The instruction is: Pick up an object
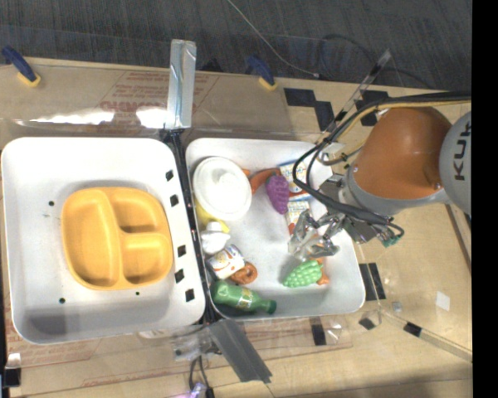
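While the left bin (21, 222) holds a yellow tray (116, 237), the hand (314, 240), grip unclear, hangs over the right bin's (349, 293) toys.

The arm's orange band (402, 152) and wrist cover the right bin's (349, 293) upper right corner and part of its right wall. The arm's grey link (481, 160) is cut off at the right. Behind the gripper (315, 239) lies a flat printed packet (297, 210), mostly hidden and too blurred to read. The gripper itself is a tangle of metal and cables, perhaps touching the green toy (303, 274); its tips cannot be made out. A yellow thing (212, 218) is largely hidden under the white bowl (222, 185).
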